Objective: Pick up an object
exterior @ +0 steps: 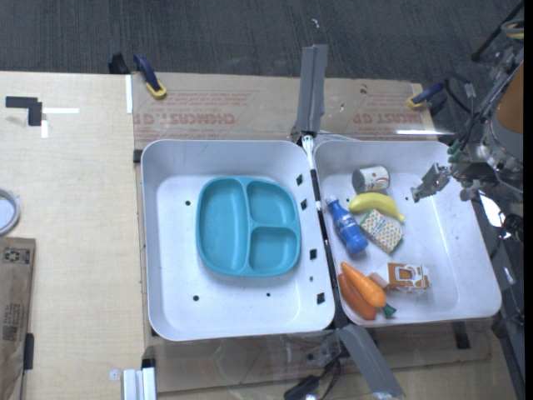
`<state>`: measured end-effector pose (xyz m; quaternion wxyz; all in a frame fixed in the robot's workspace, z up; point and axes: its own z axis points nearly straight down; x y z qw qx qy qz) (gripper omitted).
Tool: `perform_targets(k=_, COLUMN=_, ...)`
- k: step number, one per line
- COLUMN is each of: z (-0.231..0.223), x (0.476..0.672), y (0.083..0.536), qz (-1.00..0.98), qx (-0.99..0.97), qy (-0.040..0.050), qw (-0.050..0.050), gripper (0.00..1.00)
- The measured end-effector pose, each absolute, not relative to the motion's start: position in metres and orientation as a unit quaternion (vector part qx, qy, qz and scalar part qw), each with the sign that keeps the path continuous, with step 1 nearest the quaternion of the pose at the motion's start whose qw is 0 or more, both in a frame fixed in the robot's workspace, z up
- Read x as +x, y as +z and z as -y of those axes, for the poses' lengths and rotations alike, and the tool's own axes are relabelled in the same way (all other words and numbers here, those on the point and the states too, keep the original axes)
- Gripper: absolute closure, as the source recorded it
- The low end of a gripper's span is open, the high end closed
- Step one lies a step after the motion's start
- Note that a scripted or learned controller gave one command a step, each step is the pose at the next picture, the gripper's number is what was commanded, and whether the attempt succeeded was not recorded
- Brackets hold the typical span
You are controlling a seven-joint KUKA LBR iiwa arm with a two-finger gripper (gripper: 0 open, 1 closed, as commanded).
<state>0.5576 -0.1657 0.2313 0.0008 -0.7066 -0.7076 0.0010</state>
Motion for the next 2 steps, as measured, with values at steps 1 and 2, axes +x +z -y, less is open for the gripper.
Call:
perform_targets(k=1, z=0.183, x=0.528, y=0.230, qz=0.741, qx=-0.671, qy=0.0007, qw=0.001, gripper=0.00)
perform_targets(k=2, z=0.109, x=0.588, y=0.112, qz=0.777, qx=-0.630, qy=0.0010, qw=0.001, gripper=0.00)
